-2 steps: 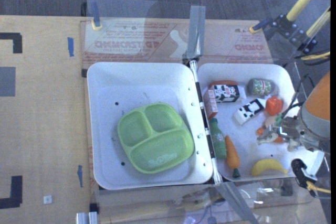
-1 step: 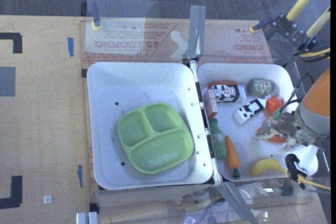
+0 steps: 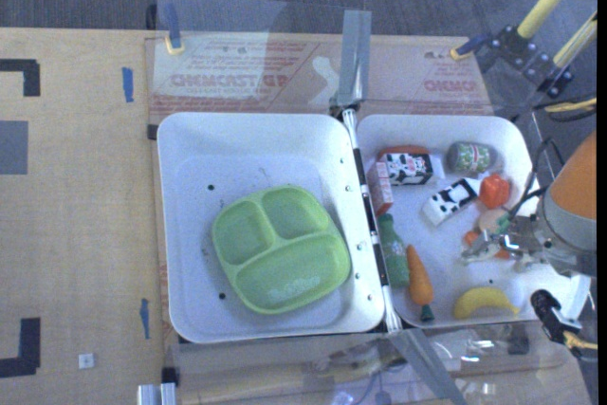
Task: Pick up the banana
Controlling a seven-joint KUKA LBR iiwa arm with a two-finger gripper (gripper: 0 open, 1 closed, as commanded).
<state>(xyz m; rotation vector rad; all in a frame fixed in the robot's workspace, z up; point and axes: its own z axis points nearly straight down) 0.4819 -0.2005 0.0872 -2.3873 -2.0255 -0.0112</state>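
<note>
The banana (image 3: 486,302) lies in the right bin (image 3: 517,139), just below the pincer (image 3: 495,243). I cannot tell how the pincer is set. The left bin (image 3: 190,147) holds a green plate (image 3: 280,248).

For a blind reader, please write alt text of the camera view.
The gripper hovers in the right white bin, above the yellow curved banana among small toys. The left white bin holds a green divided plate.
</note>
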